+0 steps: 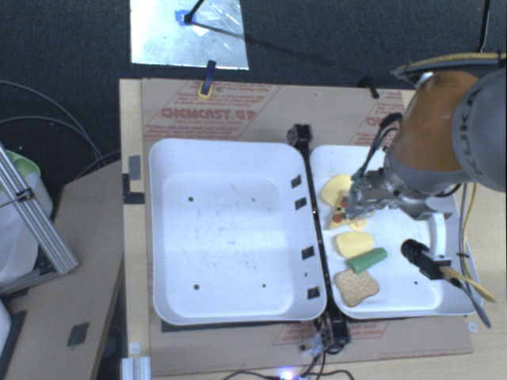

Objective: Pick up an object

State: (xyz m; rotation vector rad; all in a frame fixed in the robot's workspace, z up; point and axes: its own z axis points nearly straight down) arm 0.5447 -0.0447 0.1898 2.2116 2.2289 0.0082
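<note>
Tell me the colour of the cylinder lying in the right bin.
Green cylinder, seen in the camera view.

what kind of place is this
Probably a robotics lab set up for grasping trials. A grey and orange arm reaches over two white bins on a bench, with toy foods such as a bread slice in the right bin, and cables trail across the floor.

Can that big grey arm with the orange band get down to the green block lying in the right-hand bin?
Probably yes. The green block lies uncovered on the floor of the right white bin, just below where the gripper hovers. The pale yellow piece and tan bread-shaped toy crowd it closely, though.
</note>
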